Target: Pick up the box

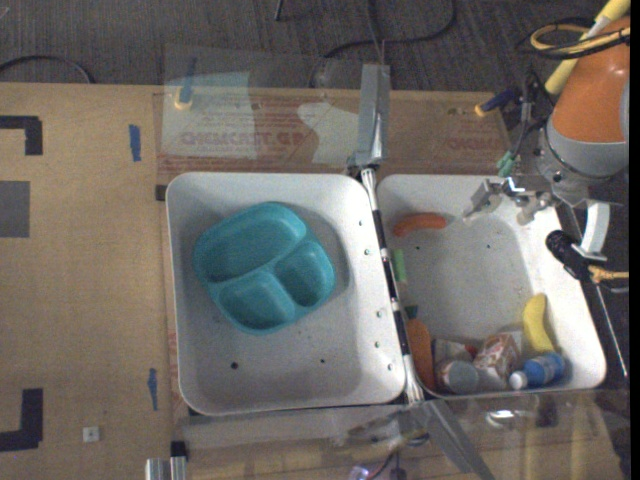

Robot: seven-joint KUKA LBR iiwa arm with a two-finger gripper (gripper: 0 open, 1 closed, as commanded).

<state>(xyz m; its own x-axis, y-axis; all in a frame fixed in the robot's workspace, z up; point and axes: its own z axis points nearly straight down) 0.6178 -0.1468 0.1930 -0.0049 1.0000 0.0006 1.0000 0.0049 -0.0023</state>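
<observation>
**Box pick: not started yet**

While the arm hangs at the far right corner, all the clutter sits at the near edge of the right bin [480, 268]: the box [497, 350], a small printed carton, is wedged between a can [460, 375] and a blue-capped bottle [537, 371], with a banana [538, 323] just beside it. Left bin [200, 318] has a teal divided plate [264, 265]. Further back, the gripper [507, 196] hovers over the bin's far rim, jaws spread, nothing in them. So the reach, grasp and lift are all left, I'd say.
</observation>
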